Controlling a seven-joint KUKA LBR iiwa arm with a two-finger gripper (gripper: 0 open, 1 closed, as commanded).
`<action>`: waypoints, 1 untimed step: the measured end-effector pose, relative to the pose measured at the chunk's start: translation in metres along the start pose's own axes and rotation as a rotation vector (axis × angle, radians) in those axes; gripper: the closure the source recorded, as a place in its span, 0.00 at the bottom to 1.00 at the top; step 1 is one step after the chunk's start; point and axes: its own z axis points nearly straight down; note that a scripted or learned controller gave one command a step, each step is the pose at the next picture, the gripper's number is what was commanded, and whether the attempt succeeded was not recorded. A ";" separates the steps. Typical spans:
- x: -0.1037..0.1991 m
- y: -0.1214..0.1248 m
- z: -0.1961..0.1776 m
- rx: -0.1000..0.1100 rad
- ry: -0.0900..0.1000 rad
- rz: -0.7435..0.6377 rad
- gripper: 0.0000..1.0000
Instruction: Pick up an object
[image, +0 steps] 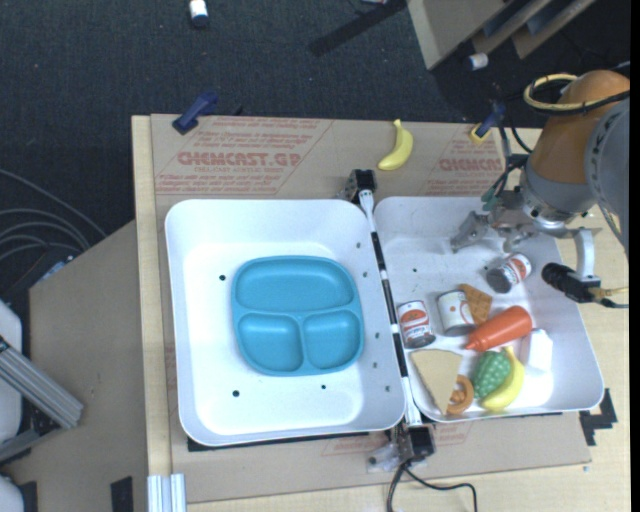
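Nearest you, at the front of the right bin (590, 385), you see a heap of toy food: a green piece (490, 371) against a yellow banana (508, 391), a tan wedge (434, 373), a small pretzel-like ring (461, 396) and a white block (540, 351). Just behind them lies an orange carrot (500, 328), with a grey can (455, 311) and a red-labelled can (414, 322) beside it to the left. Further back, another small red-labelled can (511, 271) lies on its side, apart from the heap. Beyond that can you find the claw (492, 228), its two fingers spread apart over the bare back part of the bin, with nothing between them and no object touching them. Over in the left bin (190, 300) sits a blue divided plate (297, 313). Farthest off, on the table (250, 160) behind the bins, lies a second banana (397, 147).
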 end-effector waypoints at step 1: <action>-0.005 0.012 0.010 -0.003 -0.001 -0.002 0.00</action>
